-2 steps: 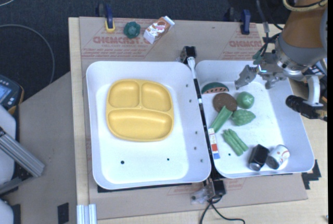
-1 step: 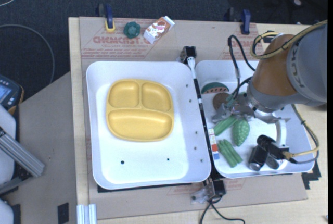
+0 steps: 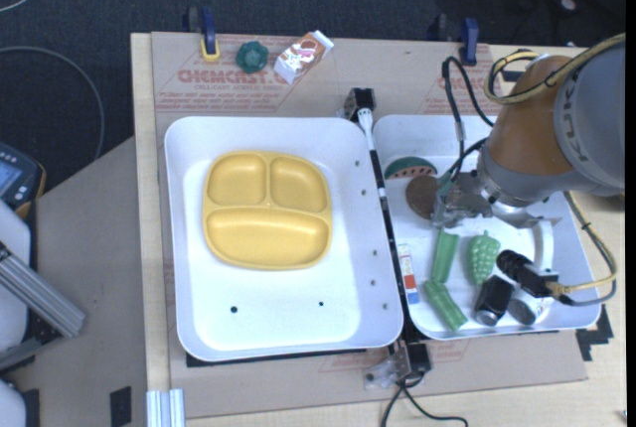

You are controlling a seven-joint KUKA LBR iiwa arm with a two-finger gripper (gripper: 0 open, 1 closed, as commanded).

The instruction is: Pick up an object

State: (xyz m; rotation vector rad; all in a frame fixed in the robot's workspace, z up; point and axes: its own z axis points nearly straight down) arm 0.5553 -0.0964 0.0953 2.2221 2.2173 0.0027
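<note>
Green plastic cucumber pieces lie in right white bin; gripper over them, jaw state unclear. Yellow divided plate in left bin.

Divided plate in left bin, right bin – cucumbers, slice

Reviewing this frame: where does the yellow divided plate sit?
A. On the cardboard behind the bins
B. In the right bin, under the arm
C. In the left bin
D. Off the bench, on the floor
C: the yellow divided plate lies in the left bin, while the arm reaches over the right bin, which holds the green pieces.
</note>
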